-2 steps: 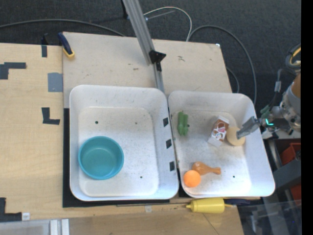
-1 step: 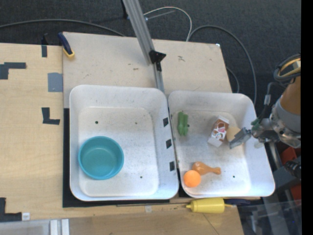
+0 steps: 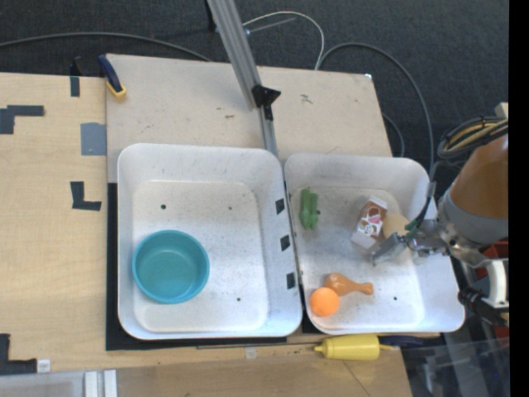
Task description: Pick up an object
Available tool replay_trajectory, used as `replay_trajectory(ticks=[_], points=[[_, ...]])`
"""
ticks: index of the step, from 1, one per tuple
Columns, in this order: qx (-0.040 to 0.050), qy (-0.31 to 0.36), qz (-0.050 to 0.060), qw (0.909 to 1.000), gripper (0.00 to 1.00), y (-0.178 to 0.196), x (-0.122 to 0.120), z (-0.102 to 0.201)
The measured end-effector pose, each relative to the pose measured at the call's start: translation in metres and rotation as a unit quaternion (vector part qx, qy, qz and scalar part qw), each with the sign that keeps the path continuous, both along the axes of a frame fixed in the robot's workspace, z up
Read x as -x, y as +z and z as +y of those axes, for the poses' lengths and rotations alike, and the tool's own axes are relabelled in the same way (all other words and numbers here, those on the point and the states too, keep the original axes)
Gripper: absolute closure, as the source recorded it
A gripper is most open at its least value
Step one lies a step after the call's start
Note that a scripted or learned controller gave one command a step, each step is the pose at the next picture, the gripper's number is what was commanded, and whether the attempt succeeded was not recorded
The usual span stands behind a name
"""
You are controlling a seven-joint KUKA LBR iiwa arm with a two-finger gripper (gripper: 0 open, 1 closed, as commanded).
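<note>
- Yellow bottle [image 3: 354, 347], lying on its side along the bottom edge of the frame just outside the right bin [image 3: 413, 313], is the item nearest the camera.
- Just above it, inside the right bin at lower centre, sit an orange ball [image 3: 325, 303] and a tan drumstick-shaped toy [image 3: 348, 285], touching or nearly touching each other.
- Right of centre in that bin lies a small red-and-white carton [image 3: 371, 220], tilted; it is the likeliest thing to be picked, since the gripper [image 3: 388, 248] is just beside its lower right corner.
- I cannot tell whether the pincer is apart or together; nothing is seen between its tips, so no grasp can be claimed.
- A green toy [image 3: 309, 208] rests near the right bin's left wall, well apart from the gripper.
- To do the grasp well, I judge the gripper should centre over the carton's narrow width, come down squarely so the tilted box does not slide toward the bin wall, and close before lifting.
- The arm [image 3: 483, 193], grey with its orange band, enters from the right edge of the frame.
- Count in the right bin: one carton, one ball, one drumstick toy, one green toy, so four things.
- Count in the left bin [image 3: 198, 160]: one teal bowl [image 3: 171, 265], at lower left of that bin.
- Two white bins in all, side by side.
</note>
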State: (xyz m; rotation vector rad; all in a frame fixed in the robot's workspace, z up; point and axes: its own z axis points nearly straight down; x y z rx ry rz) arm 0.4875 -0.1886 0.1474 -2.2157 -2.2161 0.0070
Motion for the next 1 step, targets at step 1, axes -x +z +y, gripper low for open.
replay_trajectory(ticks=[1], points=[[0.0001, 0.0, 0.0, 1.0, 0.0, -0.0542, 0.0021, 0.0012]])
